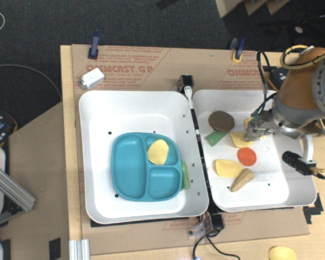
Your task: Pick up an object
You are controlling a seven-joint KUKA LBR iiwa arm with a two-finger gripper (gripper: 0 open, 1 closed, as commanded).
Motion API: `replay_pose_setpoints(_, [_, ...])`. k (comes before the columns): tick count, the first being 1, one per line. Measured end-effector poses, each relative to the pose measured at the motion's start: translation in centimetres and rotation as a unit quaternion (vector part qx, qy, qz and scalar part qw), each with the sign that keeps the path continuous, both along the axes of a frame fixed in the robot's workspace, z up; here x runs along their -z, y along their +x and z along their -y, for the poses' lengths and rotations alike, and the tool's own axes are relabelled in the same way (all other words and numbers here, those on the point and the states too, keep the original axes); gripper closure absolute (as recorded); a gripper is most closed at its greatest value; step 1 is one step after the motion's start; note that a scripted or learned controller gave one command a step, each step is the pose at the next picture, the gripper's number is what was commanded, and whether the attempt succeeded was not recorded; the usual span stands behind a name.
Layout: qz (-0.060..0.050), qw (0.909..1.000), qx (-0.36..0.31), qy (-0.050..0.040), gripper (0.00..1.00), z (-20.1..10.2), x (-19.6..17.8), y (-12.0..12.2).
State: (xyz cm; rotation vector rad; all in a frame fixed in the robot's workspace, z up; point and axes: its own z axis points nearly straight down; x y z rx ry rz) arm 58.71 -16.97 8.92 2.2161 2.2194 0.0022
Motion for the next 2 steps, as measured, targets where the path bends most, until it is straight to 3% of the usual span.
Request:
replay_pose_setpoints(1, [-0.002,1.0,0.001,0.0012,0.0,-0.1,-0.1,-0.2])
replay_pose_setpoints(2, [-0.006,1.0,0.002,0.0033,0.0,-2.9,0.5,-6.2])
